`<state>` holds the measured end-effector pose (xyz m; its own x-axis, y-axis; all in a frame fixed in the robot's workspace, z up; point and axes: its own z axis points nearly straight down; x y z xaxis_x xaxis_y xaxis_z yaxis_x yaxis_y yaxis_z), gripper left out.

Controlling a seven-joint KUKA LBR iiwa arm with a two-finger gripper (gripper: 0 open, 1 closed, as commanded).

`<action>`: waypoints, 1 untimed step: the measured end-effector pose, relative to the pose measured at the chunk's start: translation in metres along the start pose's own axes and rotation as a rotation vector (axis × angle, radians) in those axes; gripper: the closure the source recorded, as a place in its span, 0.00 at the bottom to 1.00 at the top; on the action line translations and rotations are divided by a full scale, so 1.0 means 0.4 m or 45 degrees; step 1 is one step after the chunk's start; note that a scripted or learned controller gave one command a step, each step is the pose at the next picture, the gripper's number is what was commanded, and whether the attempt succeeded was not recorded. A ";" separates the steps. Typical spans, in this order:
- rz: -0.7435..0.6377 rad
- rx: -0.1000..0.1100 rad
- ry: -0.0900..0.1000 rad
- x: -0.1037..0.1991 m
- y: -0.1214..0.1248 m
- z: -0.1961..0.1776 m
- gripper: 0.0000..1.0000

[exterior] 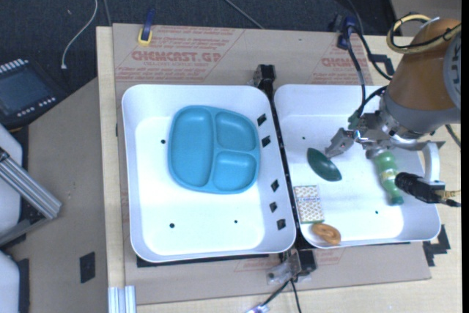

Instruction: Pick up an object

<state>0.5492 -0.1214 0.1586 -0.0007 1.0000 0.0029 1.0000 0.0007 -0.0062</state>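
Note:
In the right bin point(410, 227) lie a dark green oval piece point(324, 165), a light green bottle-shaped object point(388, 174), a small patterned square packet point(308, 203) and an orange lump point(327, 234) at the front rim. My gripper point(359, 143) hangs over the middle of this bin, open, with nothing between its fingers. Its left finger point(338, 144) points toward the dark green piece, just up and right of it. The light green object lies just below the gripper's right side.
The left bin point(146, 231) holds a blue divided plate point(214, 149). A black divider point(272, 150) with clips runs between the bins. Cables trail over the bench's back right corner. The arm's orange band point(425, 77) looms over the right bin's far side.

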 end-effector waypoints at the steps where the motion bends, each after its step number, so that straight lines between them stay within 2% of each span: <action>1: 0.000 -0.001 0.000 0.015 0.019 0.123 0.00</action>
<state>0.5567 -0.1153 0.1094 -0.0003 1.0000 0.0028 1.0000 0.0003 -0.0055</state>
